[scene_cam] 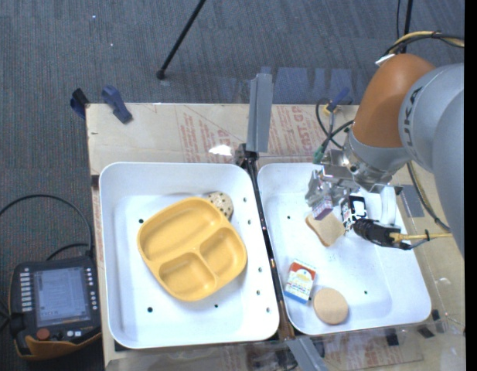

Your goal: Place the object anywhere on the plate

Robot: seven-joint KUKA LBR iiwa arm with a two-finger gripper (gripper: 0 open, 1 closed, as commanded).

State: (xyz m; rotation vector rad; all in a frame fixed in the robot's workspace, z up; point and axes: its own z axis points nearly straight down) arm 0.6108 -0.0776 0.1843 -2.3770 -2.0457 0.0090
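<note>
Gripper (pixel 328 205) low near the right white bin's (pixel 393 300) far edge, seemingly pinching a tan toast-shaped slice (pixel 325 228). Pick-up step, probably. Next: lift clear, carry across to the yellow three-compartment plastic plate (pixel 192 247) mid left white bin (pixel 118 300).

Plate (pixel 192 247) in left bin (pixel 114 207); toast (pixel 326 228) in right bin (pixel 393 292)

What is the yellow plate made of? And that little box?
The yellow plate looks like smooth moulded plastic: one even colour, rounded compartments, soft sheen. The little box seems to be printed cardboard, judging by its flat faces, sharp edges and red-and-white print.
</note>
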